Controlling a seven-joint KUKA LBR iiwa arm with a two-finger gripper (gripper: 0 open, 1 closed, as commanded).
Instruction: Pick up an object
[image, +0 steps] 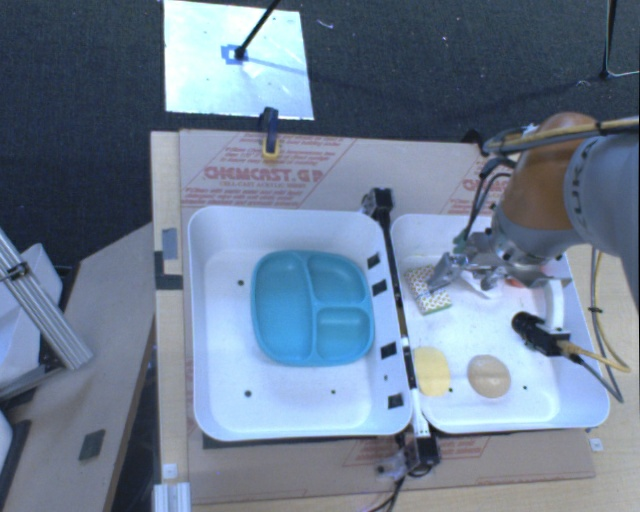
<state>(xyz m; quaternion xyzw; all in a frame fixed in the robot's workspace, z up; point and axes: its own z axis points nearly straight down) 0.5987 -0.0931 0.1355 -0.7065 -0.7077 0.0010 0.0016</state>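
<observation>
Claw (447, 272) low in the right bin (580, 400), its grip state impossible to tell, patterned green-and-white piece (424, 290) just beside and below its tip, yellow object (433, 371) and tan round object (489, 376) nearer the camera, blue divided plate (310, 306) in the left bin (225, 380)

Blue divided plate (308, 307) in left bin (215, 400), arm (560, 190) over right bin (575, 400)

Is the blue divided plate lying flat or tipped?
Flat: the blue divided plate rests right side up on the left white bin's floor, compartments facing up.
</observation>
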